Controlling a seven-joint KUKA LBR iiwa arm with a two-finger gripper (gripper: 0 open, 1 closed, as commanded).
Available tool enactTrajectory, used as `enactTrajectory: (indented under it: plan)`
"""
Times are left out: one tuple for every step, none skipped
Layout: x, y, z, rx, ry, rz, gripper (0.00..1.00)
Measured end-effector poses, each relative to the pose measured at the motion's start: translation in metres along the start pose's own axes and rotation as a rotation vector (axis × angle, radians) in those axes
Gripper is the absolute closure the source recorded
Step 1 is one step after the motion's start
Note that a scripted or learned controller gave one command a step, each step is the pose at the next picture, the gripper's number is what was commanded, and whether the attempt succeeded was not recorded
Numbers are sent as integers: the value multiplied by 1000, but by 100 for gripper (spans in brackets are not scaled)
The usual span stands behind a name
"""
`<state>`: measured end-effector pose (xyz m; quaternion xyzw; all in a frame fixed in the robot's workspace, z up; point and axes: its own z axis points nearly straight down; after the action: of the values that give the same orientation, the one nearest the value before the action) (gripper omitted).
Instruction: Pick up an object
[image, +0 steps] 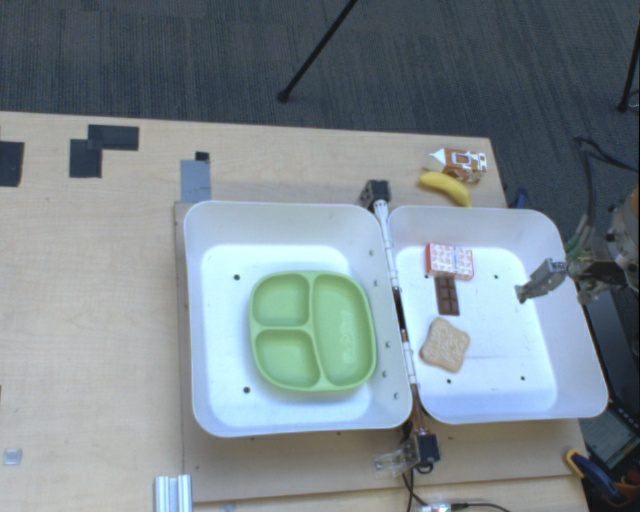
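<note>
- At the near edge of the bench (90, 330) we note a clamp fitting (410, 455) with a cable, at the foot of the seam between the two bins.
- The left bin (215, 300) holds a green divided plate (312, 331) with three compartments, lying flat.
- In the right bin (560, 380) we find a slice of toast (445, 345) nearest us, a dark chocolate bar (447, 294) just beyond it, and a red-and-white patterned packet (450, 260) beyond that; the bar's far end sits close under the packet.
- The gripper (535, 282) hangs over the right bin's right side, well apart from all three items; we see nothing in it and cannot tell its opening.
- Beyond the bins, on the bench, lie a banana (444, 187) and a small carton (462, 160).
</note>
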<state>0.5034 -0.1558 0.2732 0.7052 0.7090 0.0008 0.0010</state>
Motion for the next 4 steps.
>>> enactTrajectory:
  plan:
    - [46,-13,185,-9,-1,3,0]
    - [46,-11,173,-16,-1,1,100]
    - [47,-11,174,-14,0,1,0]
    - [47,-9,163,-19,0,-1,100]
